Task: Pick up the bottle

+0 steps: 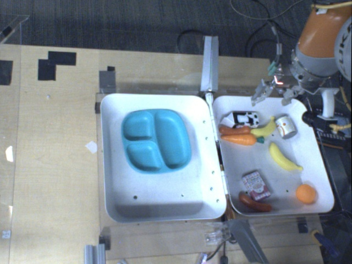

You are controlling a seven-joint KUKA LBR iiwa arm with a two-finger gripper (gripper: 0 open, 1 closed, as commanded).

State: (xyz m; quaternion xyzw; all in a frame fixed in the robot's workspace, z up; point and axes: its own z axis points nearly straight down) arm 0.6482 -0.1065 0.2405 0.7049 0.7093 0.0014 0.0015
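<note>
The bottle looks like a small black-and-white object lying on its side near the back of the right bin, just above a carrot. My gripper hangs over the back edge of that bin, up and to the right of the bottle and apart from it. Its fingers are spread open with nothing between them.
Also in the right bin are a silver can, two bananas, an orange, a pink packet and a sausage. The left bin holds a blue divided plate. Cables run behind the bins.
</note>
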